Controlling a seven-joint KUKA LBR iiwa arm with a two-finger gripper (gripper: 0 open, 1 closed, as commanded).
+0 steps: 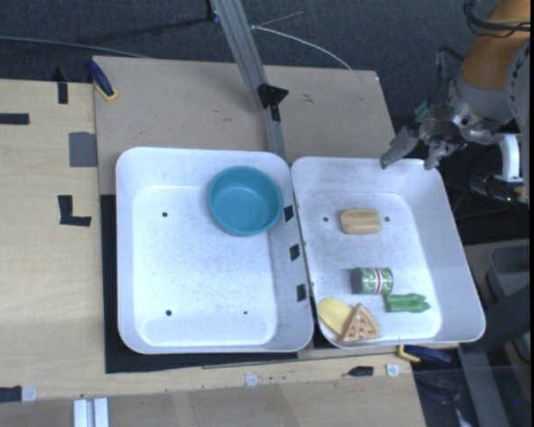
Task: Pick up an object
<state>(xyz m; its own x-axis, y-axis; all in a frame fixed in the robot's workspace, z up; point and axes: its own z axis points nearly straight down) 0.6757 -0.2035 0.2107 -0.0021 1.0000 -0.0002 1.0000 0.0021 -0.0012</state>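
Note:
My gripper (409, 156) hangs over the far right rim of the right bin (445, 229), its two fingers spread open with nothing between them. Below it in that bin lie a tan bread roll (360, 221), a small green and red can (372, 280) on its side, a green pepper-like piece (406, 303), a yellow wedge (334, 312) and a pizza slice (362, 325). The roll is the closest to the gripper, a short way toward the near left of it. A blue bowl (244, 200) sits upright in the far part of the left bin (151, 265).
A grey metal pole (249, 56) slants down from the top to the gap between the bins. The bins rest on a wooden bench (36, 265) with black tape marks. A yellow and blue clip (101, 80) lies at the far left corner of the board.

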